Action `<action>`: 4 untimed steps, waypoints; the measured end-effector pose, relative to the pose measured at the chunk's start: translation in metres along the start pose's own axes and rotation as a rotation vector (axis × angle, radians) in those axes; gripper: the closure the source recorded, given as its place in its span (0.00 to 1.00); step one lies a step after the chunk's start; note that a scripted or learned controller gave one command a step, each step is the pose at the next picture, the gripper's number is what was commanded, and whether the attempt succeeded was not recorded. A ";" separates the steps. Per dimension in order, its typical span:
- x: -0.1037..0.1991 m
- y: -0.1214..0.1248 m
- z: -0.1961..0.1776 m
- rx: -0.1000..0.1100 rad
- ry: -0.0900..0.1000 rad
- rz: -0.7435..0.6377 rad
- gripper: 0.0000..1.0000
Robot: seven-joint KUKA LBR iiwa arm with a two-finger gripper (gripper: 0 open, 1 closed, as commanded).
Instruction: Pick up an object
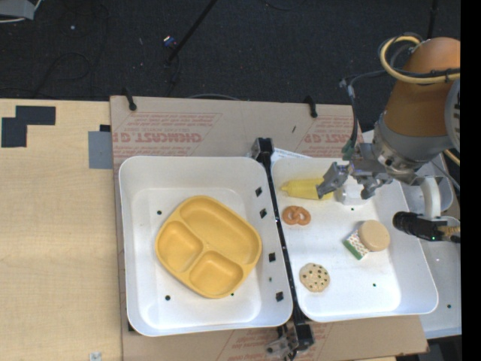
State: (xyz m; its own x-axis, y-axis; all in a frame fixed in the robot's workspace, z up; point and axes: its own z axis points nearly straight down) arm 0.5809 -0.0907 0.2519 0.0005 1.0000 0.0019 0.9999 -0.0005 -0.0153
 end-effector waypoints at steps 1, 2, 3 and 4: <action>0.000 0.002 -0.006 -0.011 -0.001 -0.002 0.00; -0.001 -0.007 0.042 -0.007 -0.001 0.000 0.00; 0.004 0.000 0.090 -0.007 -0.001 0.000 0.00; 0.007 -0.001 0.154 -0.006 0.000 0.000 0.00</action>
